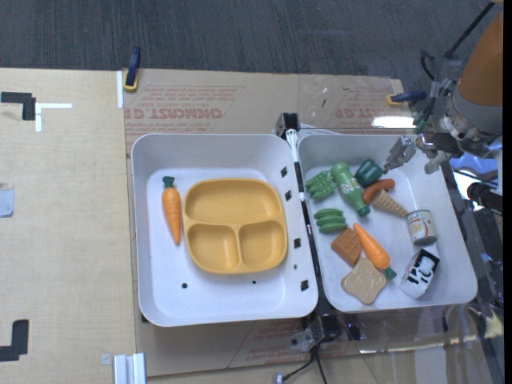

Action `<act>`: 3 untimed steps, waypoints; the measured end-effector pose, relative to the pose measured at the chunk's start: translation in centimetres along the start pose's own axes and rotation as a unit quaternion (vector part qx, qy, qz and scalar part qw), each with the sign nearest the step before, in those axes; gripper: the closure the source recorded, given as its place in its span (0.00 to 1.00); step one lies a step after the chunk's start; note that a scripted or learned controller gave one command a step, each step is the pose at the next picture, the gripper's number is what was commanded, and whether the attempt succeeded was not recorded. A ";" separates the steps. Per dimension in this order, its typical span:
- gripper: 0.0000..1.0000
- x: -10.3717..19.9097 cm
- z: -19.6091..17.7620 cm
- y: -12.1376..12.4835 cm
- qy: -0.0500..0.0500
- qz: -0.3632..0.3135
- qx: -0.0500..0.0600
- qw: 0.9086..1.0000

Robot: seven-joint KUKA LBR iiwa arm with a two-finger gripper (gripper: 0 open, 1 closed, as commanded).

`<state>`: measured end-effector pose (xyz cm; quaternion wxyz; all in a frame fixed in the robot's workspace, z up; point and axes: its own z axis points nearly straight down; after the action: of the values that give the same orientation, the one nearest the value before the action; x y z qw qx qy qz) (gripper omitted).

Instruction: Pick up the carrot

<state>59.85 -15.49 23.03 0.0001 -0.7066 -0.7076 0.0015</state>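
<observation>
Carrot in right bin (pixel 371 246): we see an orange carrot lying slantwise in the right bin (pixel 448 294), green stub toward the lower right, tip toward the upper left. It rests against the waffle piece (pixel 346 246) and just above the bread slice (pixel 364 282).
Carrot in left bin (pixel 171 211): we note a second carrot, lying lengthwise in the left bin (pixel 152 294), just beside the yellow tray (pixel 236 224), green top away from us. It lies clear of other things.
Look of the carrots: both smooth, tapered, glossy orange; we judge them hard toy pieces, likely slippery along the taper.
Neighbours on the right: green bottle (pixel 350 187), pea pods (pixel 330 218), ice cream cone (pixel 390 206), can (pixel 421 226), small carton (pixel 420 269), all close together.
Tool (pixel 398 154): at the upper right of the right bin, above the dark green piece (pixel 369 170); we cannot tell whether it is apart or together, and we see nothing in it.
Risk, wrong target: two carrots answer the task; we judge the nearer one to be the crowded one.
Risk, clutter: closing on the right carrot may catch the waffle or the bread, or nudge the carrot aside.
Risk, slip: a pinch near the thin tip may squeeze the carrot out; across the thick middle looks safer.
Risk, reach: the left carrot sits well apart from the tool, close to the tray wall.
</observation>
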 end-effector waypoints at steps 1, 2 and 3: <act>0.00 -0.5 13.4 -7.1 0.004 0.047 0.002 0.999; 1.00 -0.7 12.5 -6.9 0.002 0.049 0.000 0.999; 1.00 1.7 7.8 -12.1 0.002 0.177 0.002 0.984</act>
<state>47.77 -13.85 15.26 0.0022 -0.8209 -0.5710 0.0016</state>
